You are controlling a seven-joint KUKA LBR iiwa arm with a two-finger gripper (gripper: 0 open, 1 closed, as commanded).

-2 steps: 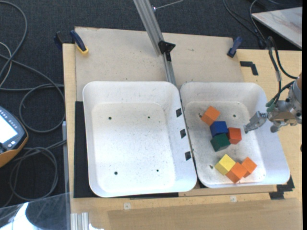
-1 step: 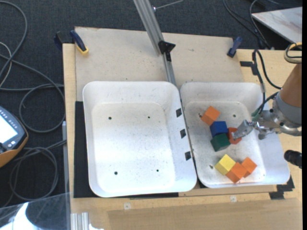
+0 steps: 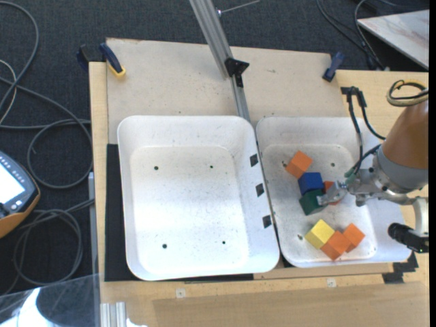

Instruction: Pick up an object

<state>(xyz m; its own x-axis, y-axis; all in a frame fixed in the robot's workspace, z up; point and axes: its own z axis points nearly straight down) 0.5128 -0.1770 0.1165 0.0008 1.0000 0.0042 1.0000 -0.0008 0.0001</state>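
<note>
Where the jaws (image 3: 334,195) reach in, state unclear, sits a green block (image 3: 312,202) under a blue cube (image 3: 310,182).

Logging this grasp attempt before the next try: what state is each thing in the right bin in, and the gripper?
Orange cube: resting alone, near the bin's far side.
Blue cube: against the green cube.
Green cube: beside the gripper.
Yellow cube: touching the orange blocks.
Gripper: low in the right white bin, grasp unclear.

I see a blue clamp (image 3: 112,59) at my tabletop's (image 3: 170,87) far left corner and another clamp (image 3: 332,65) at its far right.
</note>
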